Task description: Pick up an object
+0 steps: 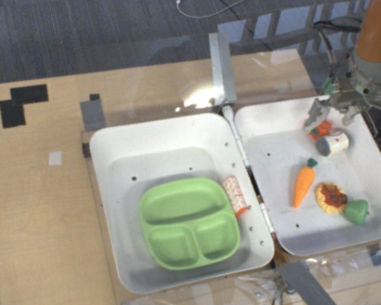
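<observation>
A small red-and-white object (324, 129) lies in the right bin (273, 126), directly under the hand (329, 112), with a little grey-and-white cylinder (334, 144) touching it on the side nearer the camera. The hand hangs low over that far corner, its two fingers apparently spread to either side of the red piece, though nothing is visibly pinched between them. Going by this, the step in hand looks like the closing approach on that piece; to do it well the fingers should straddle it alone, drop straight, and press together without catching the cylinder beside it or the bin wall just past the hand. Farther toward the camera from the hand lie a toy carrot (302, 185), then a pizza-like piece (330, 196) touching a green pepper (357, 211). Well off to the side, across the divider, the left bin (115, 161) holds a green divided plate (188, 223) with a small patterned packet (234, 193) at its edge. No writing or brand can be read on anything; the packet's print is too small.
</observation>
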`<state>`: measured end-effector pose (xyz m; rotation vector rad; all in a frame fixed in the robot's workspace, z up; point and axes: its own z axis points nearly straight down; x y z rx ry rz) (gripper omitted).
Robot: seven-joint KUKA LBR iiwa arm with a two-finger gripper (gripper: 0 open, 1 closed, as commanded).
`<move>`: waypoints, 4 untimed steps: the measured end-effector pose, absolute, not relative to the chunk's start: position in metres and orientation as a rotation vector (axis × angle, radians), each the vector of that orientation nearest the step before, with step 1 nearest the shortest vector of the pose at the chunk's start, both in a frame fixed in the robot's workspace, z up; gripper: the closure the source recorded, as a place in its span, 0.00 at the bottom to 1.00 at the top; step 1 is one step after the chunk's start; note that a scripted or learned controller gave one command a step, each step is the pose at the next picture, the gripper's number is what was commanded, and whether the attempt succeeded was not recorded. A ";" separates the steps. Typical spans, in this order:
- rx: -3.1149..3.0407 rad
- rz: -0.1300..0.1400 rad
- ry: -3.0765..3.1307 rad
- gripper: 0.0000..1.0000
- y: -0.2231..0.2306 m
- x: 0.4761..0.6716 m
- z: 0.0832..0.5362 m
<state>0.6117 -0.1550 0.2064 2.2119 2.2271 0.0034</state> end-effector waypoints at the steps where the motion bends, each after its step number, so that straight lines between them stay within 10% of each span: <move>1: 2.181 0.006 2.255 0.00 -0.126 0.586 0.095; 3: 1.869 0.005 2.518 0.00 -0.154 0.595 0.122; 4: 1.899 0.011 2.486 0.00 -0.118 0.539 0.091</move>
